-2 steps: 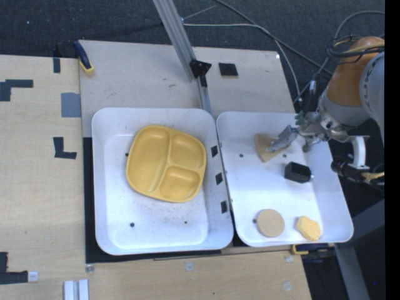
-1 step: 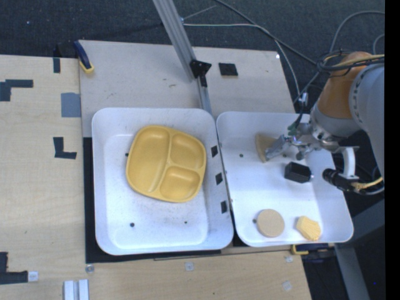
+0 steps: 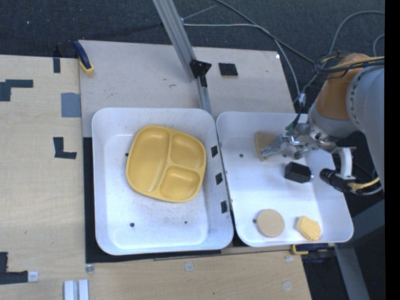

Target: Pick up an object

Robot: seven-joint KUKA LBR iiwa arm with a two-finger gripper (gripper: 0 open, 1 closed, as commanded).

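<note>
The claw (image 3: 275, 150) is seen open in the right bin (image 3: 331, 230), beside a tan wedge (image 3: 262, 141). A black block (image 3: 297, 172), round biscuit (image 3: 270, 223) and yellow chunk (image 3: 309, 228) lie near. A yellow divided plate (image 3: 166, 163) occupies the left bin (image 3: 106, 186).

tan wedge (image 3: 263, 144): flat, upper left of right bin (image 3: 237, 167), touching my tool (image 3: 273, 149)
black block (image 3: 297, 172): mid-bin, tilted
round tan disc (image 3: 270, 223): flat, front
yellow chunk (image 3: 308, 228): beside disc, front right

Even, fairly bright overhead light — the white bins (image 3: 159, 236) look slightly washed out, shadows stay soft and short under the yellow tray (image 3: 166, 164), and the whole picture is mildly grainy, never crisp.
</note>
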